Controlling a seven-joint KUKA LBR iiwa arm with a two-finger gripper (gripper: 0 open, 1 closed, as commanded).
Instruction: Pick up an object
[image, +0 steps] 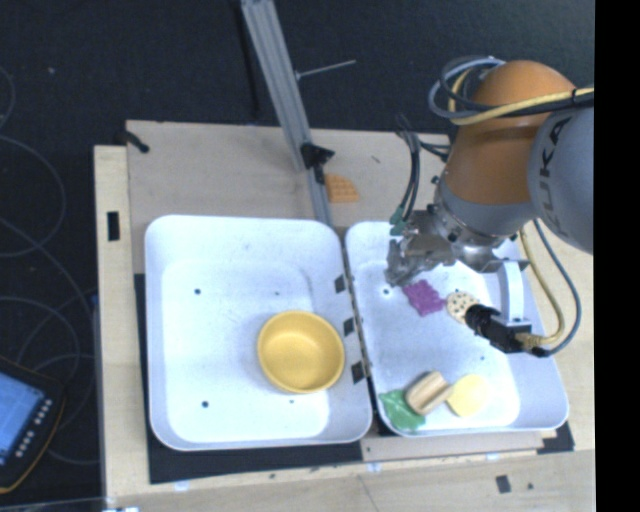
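My gripper (404, 270) hangs over the upper left of the right bin (400, 330), just left of and above a small purple block (424, 297) that lies on the bin floor. Nothing shows between the fingers. A small cream piece with dark dots (459, 304) lies to the right of the purple block. Near the bin's front edge lie a tan cylinder (424, 391), a pale yellow round piece (467, 396) and a green piece (397, 408) partly under the cylinder. A yellow bowl (299, 351) sits upright in the left bin (200, 300).
A grey metal strut (285, 100) slants down from the top to the seam between the bins. An orange scrap (341, 189) lies on the bench behind the bins. Cables (545, 300) hang from the arm over the right bin's right side.
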